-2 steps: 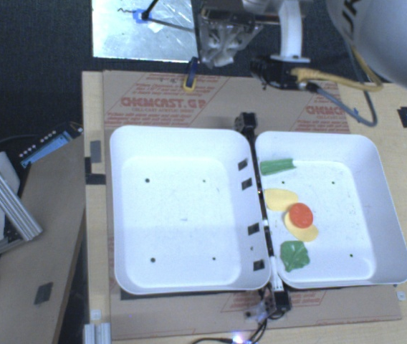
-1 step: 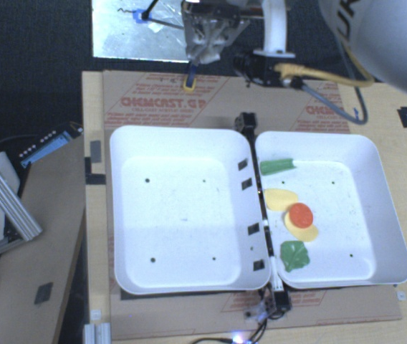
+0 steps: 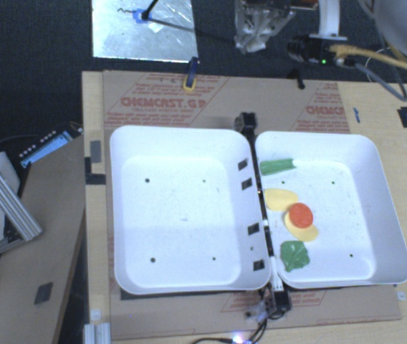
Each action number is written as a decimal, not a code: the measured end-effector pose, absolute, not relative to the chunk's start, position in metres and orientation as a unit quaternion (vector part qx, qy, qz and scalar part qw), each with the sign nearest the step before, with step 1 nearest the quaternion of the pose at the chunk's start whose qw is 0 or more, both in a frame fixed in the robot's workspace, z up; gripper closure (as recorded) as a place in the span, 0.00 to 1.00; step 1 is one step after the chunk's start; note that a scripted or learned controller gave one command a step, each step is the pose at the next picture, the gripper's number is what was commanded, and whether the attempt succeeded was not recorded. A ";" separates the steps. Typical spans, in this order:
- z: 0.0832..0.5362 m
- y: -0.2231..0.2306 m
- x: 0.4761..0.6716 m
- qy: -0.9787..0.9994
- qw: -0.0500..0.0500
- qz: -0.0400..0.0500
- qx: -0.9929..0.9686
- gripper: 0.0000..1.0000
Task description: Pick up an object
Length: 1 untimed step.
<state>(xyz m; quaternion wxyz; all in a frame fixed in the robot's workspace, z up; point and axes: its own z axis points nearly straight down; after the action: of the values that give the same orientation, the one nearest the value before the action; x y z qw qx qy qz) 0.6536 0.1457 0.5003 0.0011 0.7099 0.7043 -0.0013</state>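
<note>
The orange round piece [image 3: 301, 214], at the right bin's [image 3: 375, 192] nine o'clock edge atop a yellow piece [image 3: 281, 198], looks light and slippery, best pinched across its middle; the gripper [image 3: 255, 38] hangs well above, its state unclear.

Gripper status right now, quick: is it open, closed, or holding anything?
Gripper: raised at the top of the camera view, beyond the bins; nothing shows between its fingers, and open or closed cannot be told.

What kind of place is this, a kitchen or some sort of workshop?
Most likely a robot test lab. Two white bins sit side by side on a labelled board, toy-like food pieces lie in the right one, and a robot gripper with cables hangs above.
</note>
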 end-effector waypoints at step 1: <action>0.537 0.190 0.669 0.710 0.001 0.003 0.705 1.00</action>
<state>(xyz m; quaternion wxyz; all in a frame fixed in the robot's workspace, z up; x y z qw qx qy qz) 0.6686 0.1899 0.5372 0.0015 0.7046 0.7096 0.0029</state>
